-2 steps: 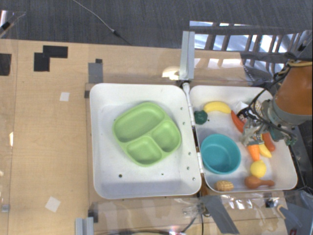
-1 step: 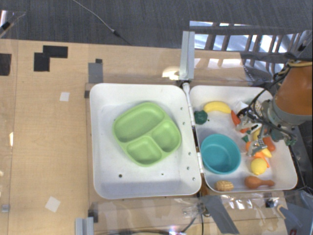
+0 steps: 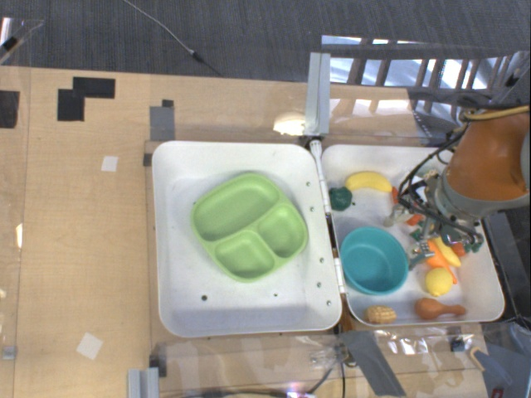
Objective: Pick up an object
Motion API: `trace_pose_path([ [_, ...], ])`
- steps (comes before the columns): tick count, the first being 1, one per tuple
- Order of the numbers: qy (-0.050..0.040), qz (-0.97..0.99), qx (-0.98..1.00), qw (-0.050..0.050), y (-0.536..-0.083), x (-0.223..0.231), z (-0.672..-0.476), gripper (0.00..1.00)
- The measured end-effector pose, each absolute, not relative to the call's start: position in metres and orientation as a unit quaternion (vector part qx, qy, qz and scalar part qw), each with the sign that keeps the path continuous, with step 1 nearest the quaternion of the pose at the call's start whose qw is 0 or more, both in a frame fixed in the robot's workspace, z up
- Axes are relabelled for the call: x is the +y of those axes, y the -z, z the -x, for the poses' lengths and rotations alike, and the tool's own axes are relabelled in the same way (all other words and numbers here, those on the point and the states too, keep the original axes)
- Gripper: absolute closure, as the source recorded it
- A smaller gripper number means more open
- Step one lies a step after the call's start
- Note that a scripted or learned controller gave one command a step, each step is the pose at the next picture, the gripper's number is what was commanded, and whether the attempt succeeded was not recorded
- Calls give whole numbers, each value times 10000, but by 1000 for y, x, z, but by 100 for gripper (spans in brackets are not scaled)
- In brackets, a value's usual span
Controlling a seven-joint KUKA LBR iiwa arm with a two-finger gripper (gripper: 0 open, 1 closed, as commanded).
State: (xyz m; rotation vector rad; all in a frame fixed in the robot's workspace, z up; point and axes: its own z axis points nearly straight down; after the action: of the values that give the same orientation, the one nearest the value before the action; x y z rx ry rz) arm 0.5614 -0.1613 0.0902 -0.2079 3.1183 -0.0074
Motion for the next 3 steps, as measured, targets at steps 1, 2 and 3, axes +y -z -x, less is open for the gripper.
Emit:
trace_pose_path([
  [1, 39, 692, 9975, 163, -104, -160, -567, 100],
  [2, 28, 835, 9965, 97, -275, -141, -567, 100],
  [3, -16, 1075, 9942, -8, -142, -132, -528, 100],
])
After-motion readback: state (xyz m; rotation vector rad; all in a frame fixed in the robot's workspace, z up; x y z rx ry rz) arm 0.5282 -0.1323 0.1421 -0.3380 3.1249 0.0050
